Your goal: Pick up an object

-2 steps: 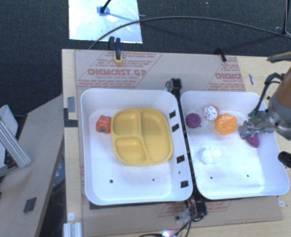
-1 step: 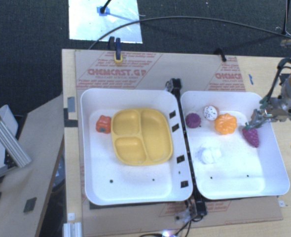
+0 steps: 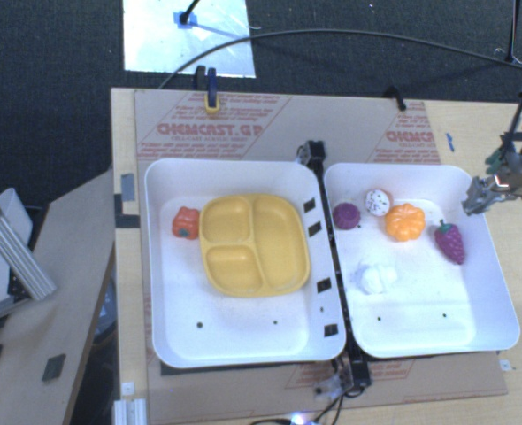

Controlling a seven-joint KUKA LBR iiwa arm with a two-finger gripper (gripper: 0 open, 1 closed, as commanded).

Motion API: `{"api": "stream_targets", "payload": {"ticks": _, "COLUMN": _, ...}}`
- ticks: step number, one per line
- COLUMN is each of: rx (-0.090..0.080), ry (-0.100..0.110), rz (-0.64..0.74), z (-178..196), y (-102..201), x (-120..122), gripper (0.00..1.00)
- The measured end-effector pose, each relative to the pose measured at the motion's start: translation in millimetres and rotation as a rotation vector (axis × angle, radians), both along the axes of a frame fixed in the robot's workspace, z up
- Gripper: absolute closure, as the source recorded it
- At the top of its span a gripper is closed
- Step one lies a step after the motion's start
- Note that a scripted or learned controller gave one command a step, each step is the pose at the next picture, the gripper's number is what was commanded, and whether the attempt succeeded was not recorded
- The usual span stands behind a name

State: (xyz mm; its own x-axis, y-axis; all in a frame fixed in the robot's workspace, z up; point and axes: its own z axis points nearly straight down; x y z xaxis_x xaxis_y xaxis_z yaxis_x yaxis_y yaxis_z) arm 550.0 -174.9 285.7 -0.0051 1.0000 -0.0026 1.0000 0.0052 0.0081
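Objects for picking lie mostly in the right bin [image 3: 495,321], gathered in its far half. An orange pumpkin-shaped toy [image 3: 405,222] sits near the middle of that group, with a small white speckled ball [image 3: 378,202] just beside it on the far left and a round dark purple piece [image 3: 346,215] further left, close to the bin's inner wall. A purple bunch of grapes [image 3: 449,242] with a green top lies to the right of the pumpkin toy, apart from it and tilted toward the right wall. Nearer the camera, a small white lumpy item [image 3: 372,278] rests alone on the bin floor, hard to make out against the white.

Above the right bin's far right corner, the gripper [image 3: 480,197] hangs at the end of the grey arm, just outside or over the rim; nothing shows between its fingers, and whether they are spread or closed cannot be told from this angle. It is well apart from the grapes, the closest toy.

In the left bin [image 3: 168,326], a yellow divided plate [image 3: 249,243] with three compartments takes up the centre, and a small orange-red pepper toy [image 3: 185,222] sits just beside its left edge. Both bins rest side by side on a brown printed sheet [image 3: 270,122] spread over the bench [image 3: 124,131].
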Motion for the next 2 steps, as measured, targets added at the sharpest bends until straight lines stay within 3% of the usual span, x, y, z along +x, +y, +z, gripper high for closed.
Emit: {"api": "stream_targets", "payload": {"ticks": 2, "rx": 0.004, "ry": 0.006, "rz": 0.006, "z": -17.4, "y": 111.3, "x": 4.8, "gripper": 1.0}}
